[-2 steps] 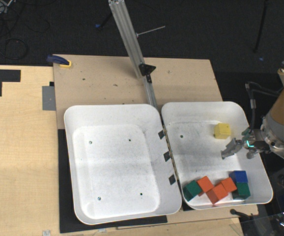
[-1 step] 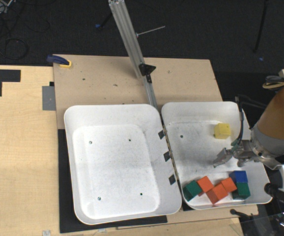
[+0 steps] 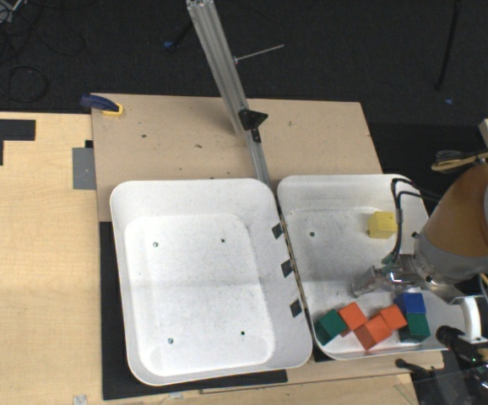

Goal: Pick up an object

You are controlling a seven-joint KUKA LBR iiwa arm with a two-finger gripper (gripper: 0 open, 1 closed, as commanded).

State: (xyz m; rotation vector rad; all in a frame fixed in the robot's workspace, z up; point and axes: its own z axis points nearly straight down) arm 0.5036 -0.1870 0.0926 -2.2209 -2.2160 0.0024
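The right bin [image 3: 337, 201] holds a yellow block [image 3: 382, 224] near its far right side. A cluster lies at its front right corner: a green block [image 3: 332, 324], an orange block [image 3: 353, 315], a larger orange block [image 3: 378, 327], a blue block [image 3: 413, 303] and another green piece [image 3: 416, 325]. My gripper [image 3: 377, 280] reaches in from the right, low over the bin floor, just behind the cluster and in front of the yellow block. Nothing is visible between its metal fingers, and their spacing is unclear.
The left bin [image 3: 197, 281] sits beside the right one, with black clips along the shared wall. A slanted aluminium rail [image 3: 223, 66] rises behind the bins. The arm's orange band [image 3: 463, 213] hangs over the right bin's right edge.
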